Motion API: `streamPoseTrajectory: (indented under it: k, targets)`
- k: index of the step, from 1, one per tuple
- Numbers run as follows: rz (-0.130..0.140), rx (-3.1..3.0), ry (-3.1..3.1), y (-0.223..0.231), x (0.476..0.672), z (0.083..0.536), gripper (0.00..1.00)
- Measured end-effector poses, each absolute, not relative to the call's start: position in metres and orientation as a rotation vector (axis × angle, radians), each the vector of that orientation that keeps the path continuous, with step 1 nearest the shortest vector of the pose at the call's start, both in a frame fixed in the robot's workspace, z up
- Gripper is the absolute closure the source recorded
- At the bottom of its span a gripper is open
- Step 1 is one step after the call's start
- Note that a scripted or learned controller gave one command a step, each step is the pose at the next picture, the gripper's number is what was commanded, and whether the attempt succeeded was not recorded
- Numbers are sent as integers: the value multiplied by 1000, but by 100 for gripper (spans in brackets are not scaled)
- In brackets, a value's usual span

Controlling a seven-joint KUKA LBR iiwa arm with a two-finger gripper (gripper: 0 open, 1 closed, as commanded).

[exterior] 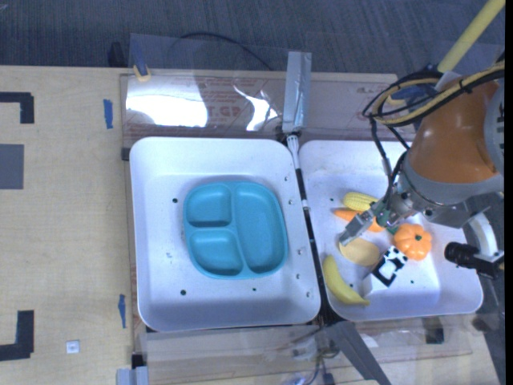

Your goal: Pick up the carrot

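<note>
While metal pincer (359,229) hangs spread, tapered orange carrot (348,213) beneath, curved yellow banana (340,282) nearby.

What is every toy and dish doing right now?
Carrot: lying in the right bin, partly under the gripper.
Gripper: low over the carrot.
Banana: lying flat, right bin.
Pumpkin: sitting upright, right bin.
Corn: lying beside the carrot.
Blue divided plate: flat in the left bin.

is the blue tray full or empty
Empty: the blue tray in the left bin shows bare blue in all three compartments; the food lies in the right bin.
</note>
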State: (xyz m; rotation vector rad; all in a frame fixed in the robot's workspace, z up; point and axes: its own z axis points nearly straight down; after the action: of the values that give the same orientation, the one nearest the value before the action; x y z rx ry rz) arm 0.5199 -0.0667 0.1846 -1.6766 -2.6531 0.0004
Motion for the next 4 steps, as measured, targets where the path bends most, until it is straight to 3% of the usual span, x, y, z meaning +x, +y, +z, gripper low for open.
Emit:
streamPoseTrajectory:
  k: [1,2,3,4]
  targets:
    - [6,-1643,-2668,-101,534,119,0]
    - [-2,-1249,-2881,-60,480,185,0]
    - [-2,-1132,-2935,-83,571,185,0]
    - [-1,-970,-2992,-120,558,92,0]
